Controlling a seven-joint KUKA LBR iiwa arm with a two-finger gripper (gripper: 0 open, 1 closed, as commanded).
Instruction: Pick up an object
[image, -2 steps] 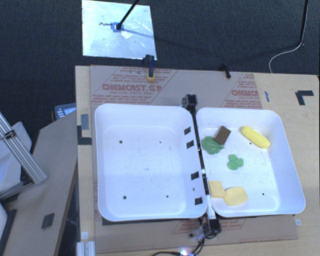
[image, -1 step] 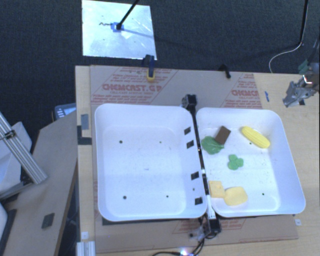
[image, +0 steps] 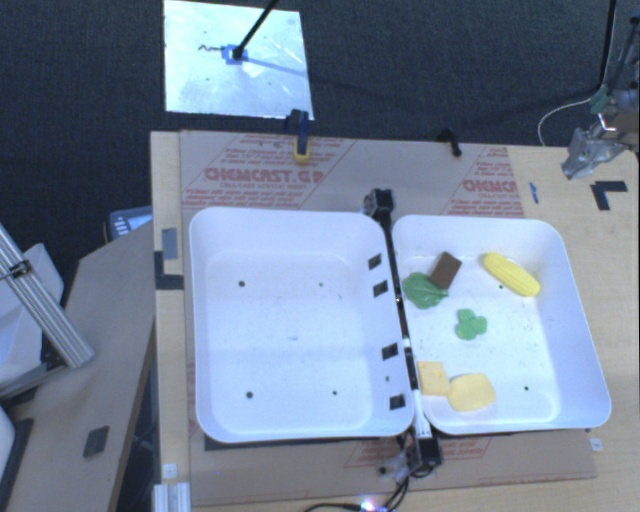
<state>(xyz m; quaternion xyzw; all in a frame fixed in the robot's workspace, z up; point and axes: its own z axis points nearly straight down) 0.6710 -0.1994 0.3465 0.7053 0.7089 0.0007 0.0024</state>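
The right bin (image: 560, 330) holds several small items. A brown block (image: 445, 268) lies near its back left, touching a flat green leaf-like piece (image: 424, 291). A yellow corn cob (image: 511, 274) sits toward the back right. A small green clump (image: 470, 324) is in the middle. At the front left are a pale yellow square (image: 433, 377) and a yellow lump (image: 470, 392), side by side. My gripper (image: 590, 150) is at the far upper right, well behind the right bin and away from every item, with nothing seen in it.
The left bin (image: 290, 330) stands beside the right one, joined by a black-clipped seam (image: 395, 320). Both rest on a cardboard sheet (image: 260, 170). A shiny plate (image: 236, 60) lies behind the bench, and a metal rail (image: 40, 310) sits at left.
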